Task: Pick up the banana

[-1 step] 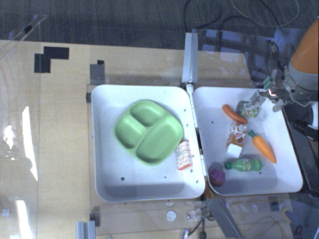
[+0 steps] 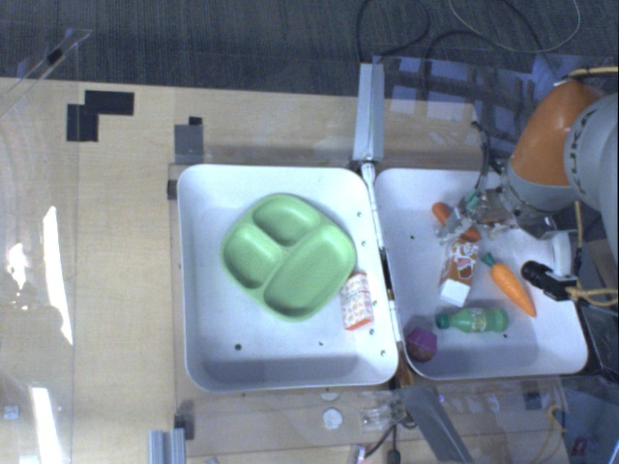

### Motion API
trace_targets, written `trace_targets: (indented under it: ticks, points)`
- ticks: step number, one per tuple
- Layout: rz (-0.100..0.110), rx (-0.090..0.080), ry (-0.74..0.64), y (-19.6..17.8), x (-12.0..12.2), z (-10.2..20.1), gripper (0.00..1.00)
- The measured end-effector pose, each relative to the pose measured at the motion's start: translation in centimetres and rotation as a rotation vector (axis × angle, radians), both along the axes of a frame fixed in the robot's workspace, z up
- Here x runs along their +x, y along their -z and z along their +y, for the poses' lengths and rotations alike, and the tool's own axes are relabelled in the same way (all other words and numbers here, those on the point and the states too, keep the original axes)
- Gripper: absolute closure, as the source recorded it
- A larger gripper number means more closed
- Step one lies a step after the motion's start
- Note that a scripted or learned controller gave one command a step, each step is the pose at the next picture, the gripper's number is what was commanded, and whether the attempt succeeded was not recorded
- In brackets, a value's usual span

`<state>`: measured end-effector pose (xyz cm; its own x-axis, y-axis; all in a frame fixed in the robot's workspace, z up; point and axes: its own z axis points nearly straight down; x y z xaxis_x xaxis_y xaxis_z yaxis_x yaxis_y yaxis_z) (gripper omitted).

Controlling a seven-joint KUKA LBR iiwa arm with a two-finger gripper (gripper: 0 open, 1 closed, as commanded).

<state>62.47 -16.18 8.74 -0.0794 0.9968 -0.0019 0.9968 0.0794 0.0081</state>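
Note:
My gripper (image 2: 476, 207) hangs low over the upper part of the right bin (image 2: 542, 356), reaching in from the right under the arm's orange band. Its tip is right beside a small orange item (image 2: 444, 212) near the bin's back. No object can be seen between its fingers. Below it lie a brown and white packet (image 2: 459, 264), a carrot (image 2: 511, 288) and a green bottle (image 2: 474, 320) on its side.
A purple item (image 2: 420, 343) rests in the right bin's front left corner. The left bin (image 2: 208, 356) bears a green divided plate (image 2: 288, 254) and a small red and white packet (image 2: 356, 301) by its right wall.

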Motion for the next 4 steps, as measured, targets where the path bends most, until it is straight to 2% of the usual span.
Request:
trace_targets:
  ticks: [1, 2, 3, 4]
  points:
    - [-0.007, 0.001, -0.002, -1.3, 0.3, 0.2, 1.00]
    - [0.000, 0.003, 0.180, -7.6, -0.9, 6.9, 1.00]
    - [0.000, 0.003, 0.179, -7.6, -0.9, 6.9, 0.00]
    - [0.004, 0.004, 0.417, -0.1, -1.8, 3.1, 0.00]
